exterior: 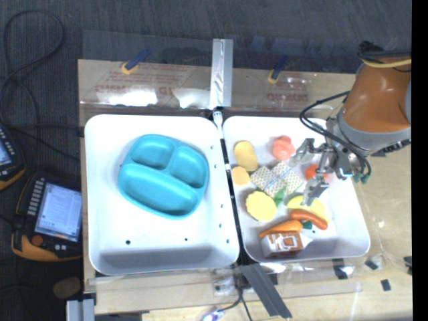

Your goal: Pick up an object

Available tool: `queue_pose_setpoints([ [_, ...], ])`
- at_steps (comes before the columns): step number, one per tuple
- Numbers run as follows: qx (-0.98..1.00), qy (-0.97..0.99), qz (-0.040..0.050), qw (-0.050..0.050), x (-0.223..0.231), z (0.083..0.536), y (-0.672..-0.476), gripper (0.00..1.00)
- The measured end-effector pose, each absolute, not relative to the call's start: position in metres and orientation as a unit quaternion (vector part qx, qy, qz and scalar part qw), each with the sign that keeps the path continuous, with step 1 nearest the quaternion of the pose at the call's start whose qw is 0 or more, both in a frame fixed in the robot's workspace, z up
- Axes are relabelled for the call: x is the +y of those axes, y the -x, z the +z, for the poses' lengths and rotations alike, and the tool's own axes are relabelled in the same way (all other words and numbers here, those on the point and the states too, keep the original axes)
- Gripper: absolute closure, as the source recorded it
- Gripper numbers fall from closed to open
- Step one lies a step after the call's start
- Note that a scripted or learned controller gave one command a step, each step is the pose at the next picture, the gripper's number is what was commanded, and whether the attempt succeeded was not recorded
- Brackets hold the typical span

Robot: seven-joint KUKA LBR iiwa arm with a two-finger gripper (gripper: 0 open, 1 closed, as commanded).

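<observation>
Though the arm is cut off at 3 o'clock, gripper (314, 172) stands wide over right bin (358, 236); orange carrot (309, 218) lies 10-to-4.

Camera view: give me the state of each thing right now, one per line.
Gripper: jaws open, over the right bin, holding nothing.
Blue divided plate: upright in the left bin, compartments bare.
Right bin: holds a pile of toy food.
Orange carton: lying on its side at the near edge.
</observation>
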State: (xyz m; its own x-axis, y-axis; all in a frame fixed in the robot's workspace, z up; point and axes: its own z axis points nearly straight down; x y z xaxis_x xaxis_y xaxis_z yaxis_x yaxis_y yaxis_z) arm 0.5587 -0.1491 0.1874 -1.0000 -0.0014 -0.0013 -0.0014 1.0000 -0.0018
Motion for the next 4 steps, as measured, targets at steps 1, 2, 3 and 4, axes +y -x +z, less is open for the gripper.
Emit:
queue_pose_setpoints([
  [1, 0.992, -0.126, -0.0014, 0.002, -0.219, 0.219, -0.621, 0.00],
  [2, 0.991, -0.136, -0.0034, 0.009, -0.217, 0.104, -0.646, 0.00],
  [3, 0.985, -0.170, -0.0005, 0.002, -0.210, 0.128, -0.637, 0.00],
  [4, 0.978, -0.208, -0.0010, 0.006, -0.224, 0.090, -0.604, 0.00],
])
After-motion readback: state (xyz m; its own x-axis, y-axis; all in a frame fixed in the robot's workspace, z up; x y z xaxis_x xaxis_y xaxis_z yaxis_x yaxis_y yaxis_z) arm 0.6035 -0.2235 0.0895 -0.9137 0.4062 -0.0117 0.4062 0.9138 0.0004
